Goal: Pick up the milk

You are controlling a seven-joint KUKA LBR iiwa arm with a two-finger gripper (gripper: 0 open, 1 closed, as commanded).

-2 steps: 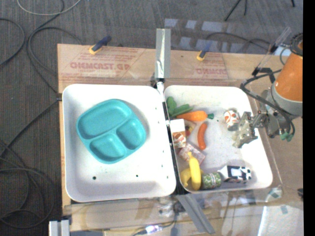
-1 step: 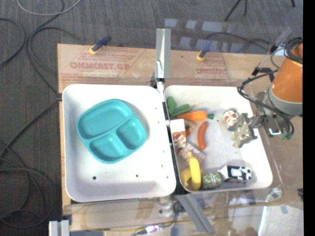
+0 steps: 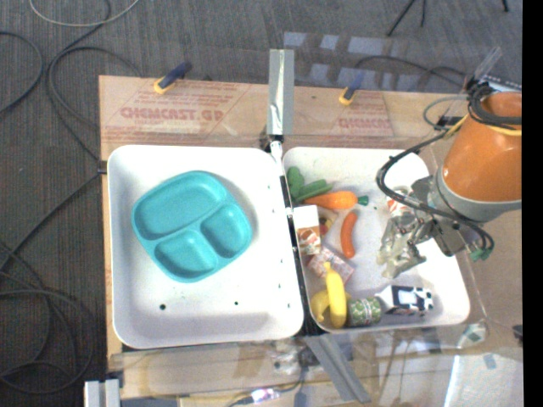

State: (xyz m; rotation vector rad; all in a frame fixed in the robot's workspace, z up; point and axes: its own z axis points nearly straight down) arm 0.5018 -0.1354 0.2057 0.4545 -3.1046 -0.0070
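White plastic bins sit side by side on the tabletop (image 3: 170, 108). My claw (image 3: 399, 246) hangs over the right bin (image 3: 450, 299), and I cannot tell its state. The milk (image 3: 411, 299), a small carton with dark patches, lies on its side near the bin's front edge, just below my claw. Beside it are a banana (image 3: 336, 297) and a carrot (image 3: 333, 200). A teal plate (image 3: 193, 225) rests in the left bin (image 3: 136, 312).

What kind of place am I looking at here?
Probably a robotics lab's test bench. A grey-and-orange robot arm reaches over two white bins, one holding toy food like a banana, and loose cables trail across the carpet.
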